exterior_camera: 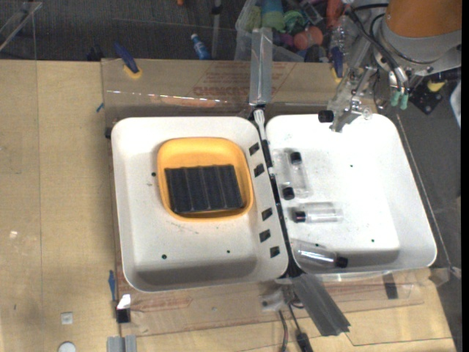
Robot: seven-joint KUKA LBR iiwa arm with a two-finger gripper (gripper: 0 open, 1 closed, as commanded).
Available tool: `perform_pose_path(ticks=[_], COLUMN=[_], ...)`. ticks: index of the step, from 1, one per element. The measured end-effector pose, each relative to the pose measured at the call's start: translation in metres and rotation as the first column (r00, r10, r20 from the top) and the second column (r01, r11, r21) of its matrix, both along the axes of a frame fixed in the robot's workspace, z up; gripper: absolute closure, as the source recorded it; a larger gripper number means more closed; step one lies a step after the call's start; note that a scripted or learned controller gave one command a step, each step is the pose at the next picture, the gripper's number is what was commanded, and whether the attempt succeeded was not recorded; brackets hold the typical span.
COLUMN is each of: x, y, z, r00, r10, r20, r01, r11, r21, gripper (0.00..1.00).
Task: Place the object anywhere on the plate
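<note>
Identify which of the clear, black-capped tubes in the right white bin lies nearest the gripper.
The uppermost clear black-capped tube, closest to the gripper at the right bin's far edge. The others lie farther down toward the front rim.

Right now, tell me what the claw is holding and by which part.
Nothing shows between the claw tips; it hangs at the right white bin's back edge, apart from the clear plastic vials lying on the bin floor.

Bench (51,196) with two bins (139,262)
</note>
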State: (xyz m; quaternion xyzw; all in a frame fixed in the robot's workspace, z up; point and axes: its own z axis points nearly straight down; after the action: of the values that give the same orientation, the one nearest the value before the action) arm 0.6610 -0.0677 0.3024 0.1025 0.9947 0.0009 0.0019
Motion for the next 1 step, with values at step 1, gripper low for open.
perform_pose_path(ticks=[1], x=[-0.0014], y=[0.0137], z=[-0.0163], r00=[0.996], r10=[0.090], r20=[0.000], r01=[-0.090], r11=[0.996], r21=[0.000], gripper=[1.00])
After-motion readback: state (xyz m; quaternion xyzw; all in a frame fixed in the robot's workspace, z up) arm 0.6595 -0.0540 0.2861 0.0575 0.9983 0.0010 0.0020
